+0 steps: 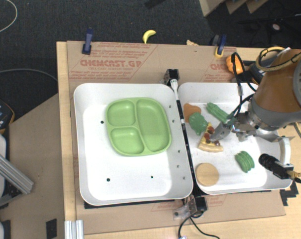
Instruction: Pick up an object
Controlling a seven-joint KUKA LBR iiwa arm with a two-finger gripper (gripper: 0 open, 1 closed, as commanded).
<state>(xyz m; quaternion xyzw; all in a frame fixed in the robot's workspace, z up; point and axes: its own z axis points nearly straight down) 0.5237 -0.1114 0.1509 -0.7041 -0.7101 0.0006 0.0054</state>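
The right bin (270, 183) holds several toy foods. A pizza slice (209, 144) lies near its middle, with a green leafy piece (197, 123) and a brown piece (191, 108) beyond it. A long green piece (218, 111) lies at the back, a ribbed green piece (244, 161) towards the right, and a tan round disc (207, 174) at the front. My gripper (218, 133) reaches in from the right and hangs low just over the pizza slice's upper right edge. I see nothing held in it.
A green divided plate (139, 126) lies in the left bin (90, 148). A black divider rail (183, 133) runs between the bins. The arm's grey and orange wrist (277, 96) covers the right bin's back right corner. Clamps and cables sit along the bench's far edge.
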